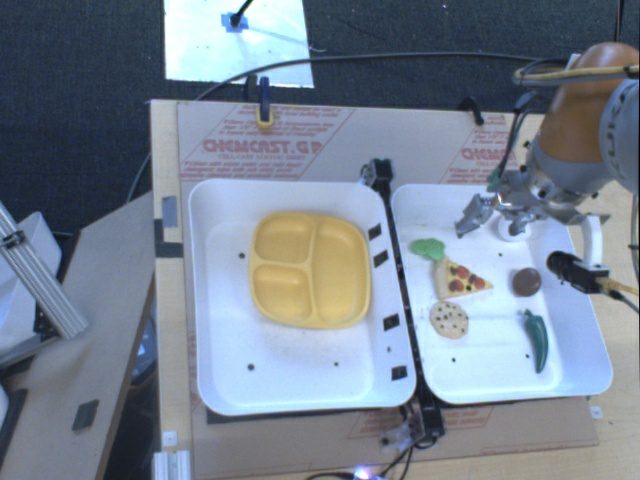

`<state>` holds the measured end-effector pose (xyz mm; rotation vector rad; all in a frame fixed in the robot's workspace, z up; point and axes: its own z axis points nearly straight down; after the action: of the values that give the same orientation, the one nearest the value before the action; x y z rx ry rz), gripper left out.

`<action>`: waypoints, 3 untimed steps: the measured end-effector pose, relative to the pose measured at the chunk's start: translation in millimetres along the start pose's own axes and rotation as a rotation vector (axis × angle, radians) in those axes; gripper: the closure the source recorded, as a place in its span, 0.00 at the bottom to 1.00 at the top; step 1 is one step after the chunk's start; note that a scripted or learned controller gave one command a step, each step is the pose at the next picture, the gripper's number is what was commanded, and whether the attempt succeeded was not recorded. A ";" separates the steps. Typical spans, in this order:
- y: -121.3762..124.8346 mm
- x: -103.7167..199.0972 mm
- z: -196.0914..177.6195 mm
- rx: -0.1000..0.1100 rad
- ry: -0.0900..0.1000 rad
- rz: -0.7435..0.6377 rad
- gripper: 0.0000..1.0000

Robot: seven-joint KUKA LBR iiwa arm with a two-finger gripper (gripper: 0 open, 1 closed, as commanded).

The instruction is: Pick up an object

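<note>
In the right bin (575,368) lie a green leafy toy (428,249), a pizza slice (460,279), a chocolate-chip cookie (449,319), a brown round piece (526,282) and a dark green pepper (536,340). My gripper (493,220) hangs over the back part of this bin, up and to the right of the green leafy toy. Its two grey fingers (471,217) stand apart, open, with nothing between them.
The left bin (225,368) holds a yellow divided plate (308,269). A black clip strip (395,288) runs along the seam between the bins. A black-tipped part (572,268) of the arm overhangs the right bin's right side. A cable (400,58) crosses behind the bench.
</note>
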<state>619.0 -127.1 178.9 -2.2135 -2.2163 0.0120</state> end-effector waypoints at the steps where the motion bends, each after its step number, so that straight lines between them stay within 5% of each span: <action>1: 2.9 0.2 -7.9 -0.013 -0.002 -0.002 0.00; 3: 4.2 2.8 93.5 -0.016 -0.002 0.001 0.00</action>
<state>622.1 -124.2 85.3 -2.2233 -2.2243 -0.0041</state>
